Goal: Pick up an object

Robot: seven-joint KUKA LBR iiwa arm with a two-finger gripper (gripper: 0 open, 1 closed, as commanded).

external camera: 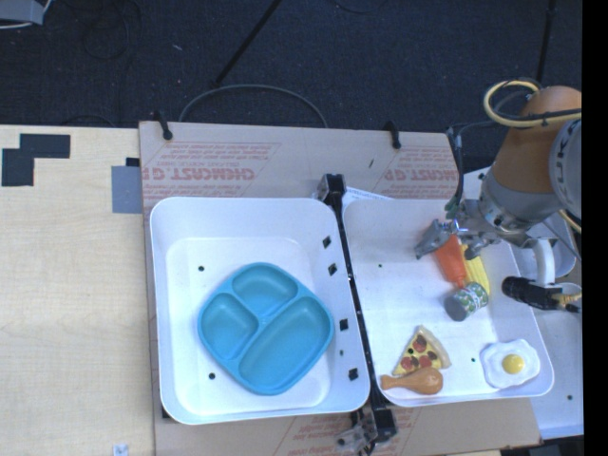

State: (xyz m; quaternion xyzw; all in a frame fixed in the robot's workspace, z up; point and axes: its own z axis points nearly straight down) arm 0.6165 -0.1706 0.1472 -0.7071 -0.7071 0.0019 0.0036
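My gripper [454,239] hangs over the upper part of the right bin [389,255], its fingers spread open. The top end of an orange carrot [452,262] lies just beneath it, between the fingers, and nothing is gripped. A yellow corn cob [476,276] lies against the carrot's right side. Just below them a small grey-green can [467,301] lies on its side.
A pizza slice [424,351], a chicken drumstick [414,382] and a fried egg [511,364] lie along the right bin's front. The left bin [180,255] holds a blue divided plate [265,326]. A black divider [344,293] runs between the bins.
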